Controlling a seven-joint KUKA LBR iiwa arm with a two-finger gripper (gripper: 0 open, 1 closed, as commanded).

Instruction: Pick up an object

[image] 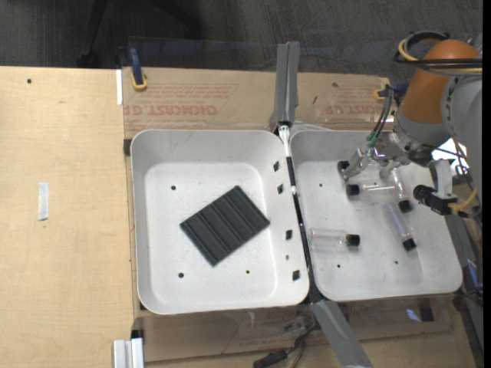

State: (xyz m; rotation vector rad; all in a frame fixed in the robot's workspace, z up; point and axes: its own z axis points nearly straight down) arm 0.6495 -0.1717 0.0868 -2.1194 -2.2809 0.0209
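A dark grey ribbed pad (225, 225) lies flat at a slant in the middle of the left bin (153, 282). In the right bin (437, 278) lie two clear tubes with black caps: one (335, 240) near the bin's left side, the other (401, 226) further right. My gripper (378, 197) hangs low over the back half of the right bin, open, with its two dark fingertips (353, 189) spread apart and bare bin floor between them. The right-hand tube lies just in front of the right fingertip.
A raised divider (293, 198) separates the two bins. Cardboard (199, 102) lies behind them and a wooden bench top (61, 205) stretches to the left. Cables and the arm's orange band (430, 83) stand over the right bin's back right corner.
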